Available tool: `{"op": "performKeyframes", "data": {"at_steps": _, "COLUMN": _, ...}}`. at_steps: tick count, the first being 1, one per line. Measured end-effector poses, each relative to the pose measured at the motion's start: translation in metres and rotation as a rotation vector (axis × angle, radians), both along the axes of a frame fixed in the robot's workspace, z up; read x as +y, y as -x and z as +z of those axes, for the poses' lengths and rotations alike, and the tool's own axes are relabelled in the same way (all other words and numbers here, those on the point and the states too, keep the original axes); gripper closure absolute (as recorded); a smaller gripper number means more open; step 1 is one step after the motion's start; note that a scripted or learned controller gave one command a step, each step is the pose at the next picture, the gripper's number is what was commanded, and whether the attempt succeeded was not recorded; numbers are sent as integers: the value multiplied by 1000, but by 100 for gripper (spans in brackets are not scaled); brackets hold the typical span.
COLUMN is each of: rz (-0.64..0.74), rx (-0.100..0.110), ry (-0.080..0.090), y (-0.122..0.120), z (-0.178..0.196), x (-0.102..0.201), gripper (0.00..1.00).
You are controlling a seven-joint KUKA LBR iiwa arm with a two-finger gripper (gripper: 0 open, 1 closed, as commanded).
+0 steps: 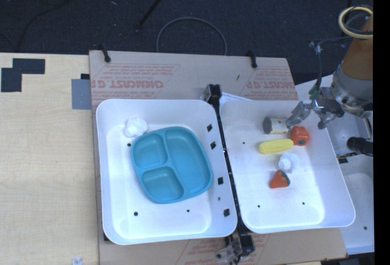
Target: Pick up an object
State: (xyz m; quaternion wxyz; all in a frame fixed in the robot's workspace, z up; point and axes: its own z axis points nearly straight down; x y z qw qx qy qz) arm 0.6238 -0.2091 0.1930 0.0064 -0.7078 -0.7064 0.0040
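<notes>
- The 2 shallow white bins are being carried side by side on the bench (42,154), the left bin (116,209) and the right bin (317,209), with a black divider (226,166) running between them.
- A blue 3-compartment plate (172,164) is being held in the middle of the left bin, lying flat and slightly turned.
- A small orange-red piece with a white base (280,180) is being seen low in the right bin, and a small white object (286,163) is lying just above it, apparently touching it.
- A yellow corn-like piece (276,146) is lying across the right bin, just above the white object.
- A small white lump (135,127) is resting near the far left corner of the left bin, just beside the plate's rim.
- An orange-red object (298,135) is sitting just beside the right end of the yellow piece.
- A grey cylinder with a pale end (273,125) is lying near the far side of the right bin, just left of the gripper.
- The gripper (298,116) is being held over the far right part of the right bin, close above the orange-red object; how the fingers are set cannot be told, and nothing is being seen between them.
- The arm (356,69) is reaching in from the right, and cardboard (183,78) is lying under the bins' far edge.
</notes>
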Motion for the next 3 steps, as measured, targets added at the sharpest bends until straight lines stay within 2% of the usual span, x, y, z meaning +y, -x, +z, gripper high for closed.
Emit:
{"op": "performKeyframes", "data": {"at_steps": 1, "rz": 2, "rx": -14, "ry": 4, "y": -3, "z": 8, "x": 0, "gripper": 0}}
{"op": "performKeyframes", "data": {"at_steps": 2, "rz": 6, "rx": -8, "ry": 1, "y": -11, "z": -49, "x": 3, "gripper": 0}}
{"op": "performKeyframes", "data": {"at_steps": 3, "rz": 8, "rx": -23, "ry": 9, "y": -15, "z": -80, "x": 1, "gripper": 0}}
